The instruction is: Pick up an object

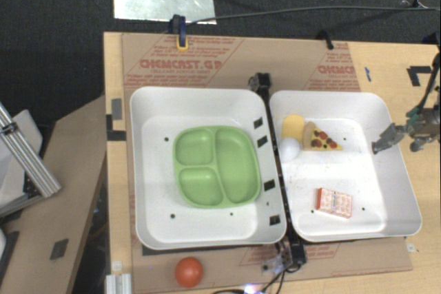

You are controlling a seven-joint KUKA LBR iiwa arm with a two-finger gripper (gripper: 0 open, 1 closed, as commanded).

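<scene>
the camera view looks down at a slant on the bench (pixel 227 58) and its two white bins. the gripper (pixel 400 136) sits at the far right, over the right rim of the right bin (pixel 386 169), with the arm behind it running off the frame. a dark finger-like part slants down and to the left from it toward the bin's right wall; how the gripper stands, wide or closed, i cannot tell from here. nothing is visible in its grasp.

everything that could be picked lies to the left of the gripper, inside the right bin. nearest, on about the same level as the gripper and well apart from it, is the pizza slice toy (pixel 321 140), with red dots on it. just beyond that, further left, the yellow piece (pixel 293 126) touches or nearly touches the slice, and the white ball (pixel 289 149) lies just below the yellow piece against the bin's left wall. below and left of the gripper, toward the near edge of the bin, lies the red and white packet (pixel 334 202), flat and alone.

further left still, the left bin (pixel 148 148) holds a green divided plate (pixel 216 166) with three compartments. far off down-left of the gripper, outside both bins on the bench's near edge, rests an orange-red ball (pixel 189 271).
</scene>
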